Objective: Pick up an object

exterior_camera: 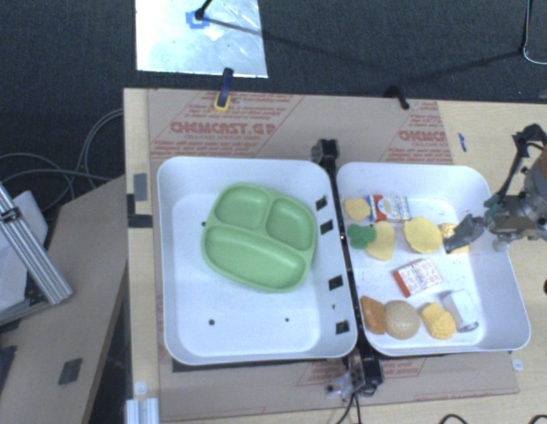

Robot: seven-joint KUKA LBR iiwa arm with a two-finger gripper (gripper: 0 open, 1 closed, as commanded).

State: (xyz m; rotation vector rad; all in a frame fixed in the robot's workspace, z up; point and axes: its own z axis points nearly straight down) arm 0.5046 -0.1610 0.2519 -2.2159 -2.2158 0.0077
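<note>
The right bin (494, 281) holds several toy foods. At the back lie a yellow round piece (357, 208) and a small red, white and blue carton (392, 208). A yellow lumpy piece (421, 235), a green piece (361, 234) and another yellow piece (382, 242) sit in the middle. A red packet (419, 277), a tan potato shape (399, 318), a yellow corn (438, 322) and a white can (461, 307) lie toward the front. My gripper (463, 234) hangs over the bin's right part, just right of the yellow lumpy piece, partly covering a small yellow item (448, 230).
The left bin (189, 325) bears a green divided plate (260, 235). A black divider with clips (337, 237) runs between the bins. The arm (525, 215) comes in from the right edge. Cardboard lies under both bins.
</note>
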